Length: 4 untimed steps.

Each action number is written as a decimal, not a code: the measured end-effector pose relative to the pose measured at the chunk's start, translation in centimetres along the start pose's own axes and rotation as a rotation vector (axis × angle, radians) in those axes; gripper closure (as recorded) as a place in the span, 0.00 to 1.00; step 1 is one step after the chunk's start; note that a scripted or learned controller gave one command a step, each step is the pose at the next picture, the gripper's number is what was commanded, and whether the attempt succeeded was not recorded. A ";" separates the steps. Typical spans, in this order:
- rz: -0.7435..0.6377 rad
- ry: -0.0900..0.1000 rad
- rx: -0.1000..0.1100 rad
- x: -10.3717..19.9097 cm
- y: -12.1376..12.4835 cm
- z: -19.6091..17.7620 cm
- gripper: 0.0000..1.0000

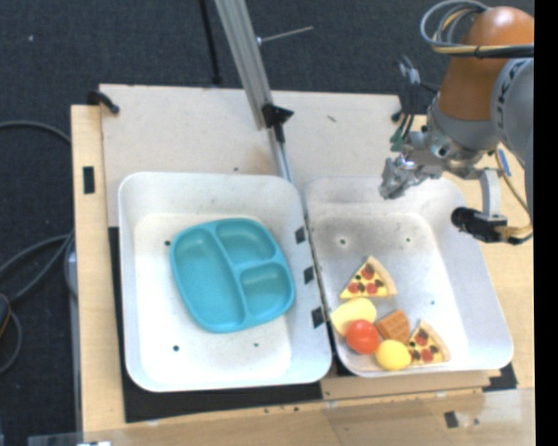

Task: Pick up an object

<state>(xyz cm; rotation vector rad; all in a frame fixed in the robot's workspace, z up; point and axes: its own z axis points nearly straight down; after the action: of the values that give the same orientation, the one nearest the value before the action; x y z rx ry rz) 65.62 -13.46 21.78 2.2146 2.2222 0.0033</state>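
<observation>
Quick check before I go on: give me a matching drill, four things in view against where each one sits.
Things:
1. blue tray
2. red tomato
3. gripper
4. upper pizza slice

Places:
A. over the far rim of the right bin
B. in the left bin
C. near corner of the right bin, among other toy food
D. middle of the right bin

Pairs: 1-B, 2-C, 3-A, 4-D

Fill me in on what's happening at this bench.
A grey KUKA arm reaches in from the right, its gripper over the far edge of the right bin with nothing visibly in it. The toy food sits untouched at that bin's near end: two pizza slices, a tomato, a lemon and a cracker. The left bin holds a blue divided tray.
</observation>
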 end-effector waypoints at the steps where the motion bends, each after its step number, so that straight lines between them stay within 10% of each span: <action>1: 0.000 0.000 0.000 0.1 0.0 -4.4 1.00; 4: -0.004 0.003 0.004 14.5 -6.9 -4.4 1.00</action>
<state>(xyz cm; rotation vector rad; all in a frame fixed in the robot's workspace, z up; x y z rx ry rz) 58.63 1.00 26.08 2.2138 2.2301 0.0027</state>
